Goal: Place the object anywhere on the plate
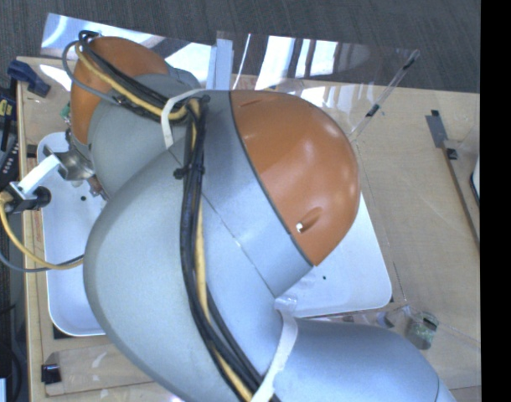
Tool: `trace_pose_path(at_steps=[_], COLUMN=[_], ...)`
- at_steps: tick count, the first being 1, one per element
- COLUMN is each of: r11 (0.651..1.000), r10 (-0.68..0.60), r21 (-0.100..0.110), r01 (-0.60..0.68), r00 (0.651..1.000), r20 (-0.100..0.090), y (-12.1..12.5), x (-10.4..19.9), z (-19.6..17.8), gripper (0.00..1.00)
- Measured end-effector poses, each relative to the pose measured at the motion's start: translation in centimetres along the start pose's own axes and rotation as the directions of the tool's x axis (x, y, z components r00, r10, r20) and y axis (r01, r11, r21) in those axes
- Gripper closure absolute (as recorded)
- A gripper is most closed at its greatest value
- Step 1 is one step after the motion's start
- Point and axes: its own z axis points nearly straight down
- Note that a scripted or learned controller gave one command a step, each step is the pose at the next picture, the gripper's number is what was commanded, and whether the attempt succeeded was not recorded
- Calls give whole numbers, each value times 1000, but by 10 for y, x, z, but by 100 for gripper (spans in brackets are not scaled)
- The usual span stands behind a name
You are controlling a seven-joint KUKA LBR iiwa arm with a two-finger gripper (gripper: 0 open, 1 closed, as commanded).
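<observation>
Dark carpet (239, 2) forms the background, with a pale wooden bench (423, 191) below it carrying two shallow white bins. From the single overhead camera view we note that the KUKA arm (205, 249) occupies most of the frame: its grey links fold over the bench, and two orange bands show, one large dome (301, 170) near centre and one (113, 65) at upper left. A black and yellow cable bundle (193, 216) runs along the arm body, held by white straps. We judge this folded posture to result from the arm reaching across from the right toward the left bin (63, 249), so that the wrist sits low over that bin. A small metal fitting (71, 166) at the left, where the arm ends, appears to belong to the wrist or gripper; we cannot tell how the jaws stand, nor whether they hold anything. The right bin (356, 266) shows as a white corner beneath the large dome. A clear panel (322, 61) stands at the bench's far edge. The task's object and the plate are hidden by the arm, so we cannot state the object's location, its heading or its long axis.
</observation>
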Motion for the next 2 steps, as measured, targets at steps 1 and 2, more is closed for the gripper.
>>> trace_pose_path(at_steps=[1,2], r11=[999,995], r10=[-42,101], r21=[4,1], r01=[42,-101], r00=[999,995], r20=[6,10], y=[11,-33], x=[-23,-55], z=[-72,13], gripper=[0,0])
